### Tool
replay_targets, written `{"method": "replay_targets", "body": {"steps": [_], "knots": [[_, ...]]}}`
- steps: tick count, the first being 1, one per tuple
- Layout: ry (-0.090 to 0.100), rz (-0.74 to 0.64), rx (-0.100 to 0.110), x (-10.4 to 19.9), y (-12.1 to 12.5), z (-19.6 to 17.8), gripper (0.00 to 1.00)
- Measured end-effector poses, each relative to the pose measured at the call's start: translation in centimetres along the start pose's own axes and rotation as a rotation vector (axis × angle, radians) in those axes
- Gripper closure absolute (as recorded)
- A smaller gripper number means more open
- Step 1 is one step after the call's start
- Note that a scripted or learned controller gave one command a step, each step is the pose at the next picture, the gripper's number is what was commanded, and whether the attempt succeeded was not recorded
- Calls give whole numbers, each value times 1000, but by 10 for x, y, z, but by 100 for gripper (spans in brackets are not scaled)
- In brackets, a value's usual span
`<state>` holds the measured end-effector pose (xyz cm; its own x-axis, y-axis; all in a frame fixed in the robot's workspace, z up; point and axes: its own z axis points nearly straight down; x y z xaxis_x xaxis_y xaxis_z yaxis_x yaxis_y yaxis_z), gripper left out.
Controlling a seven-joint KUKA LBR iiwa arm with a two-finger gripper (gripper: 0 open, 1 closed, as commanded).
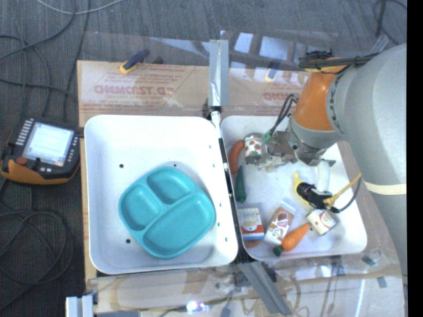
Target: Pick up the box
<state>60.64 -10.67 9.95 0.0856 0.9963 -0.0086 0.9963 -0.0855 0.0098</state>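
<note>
In the right bin (353, 240), a small box (252, 146) with a red and white print lies near the far left corner. My gripper (269, 156) is right beside it on its right and seems to touch it. The grey wrist and orange band hang above the bin's far side. Two more small boxes lie near the front wall: a red and white one (250, 221) and a brown carton (279, 223).
A teal divided plate (168, 210) sits in the left bin (106, 144). In the right bin, an orange-red item (235, 156) and a dark green one (240, 185) lie along the left wall. A carrot (295, 237) and a small white pot (322, 222) lie near the front.
</note>
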Motion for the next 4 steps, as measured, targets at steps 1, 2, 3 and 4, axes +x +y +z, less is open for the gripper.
{"method": "replay_targets", "body": {"steps": [1,2,3,4], "knots": [[-1,0,0,0,0,0,0],[20,259,144,-8,36,15,0],[8,84,2,-19,-4,10,0],[14,297,158,-20,39,16,0]]}}
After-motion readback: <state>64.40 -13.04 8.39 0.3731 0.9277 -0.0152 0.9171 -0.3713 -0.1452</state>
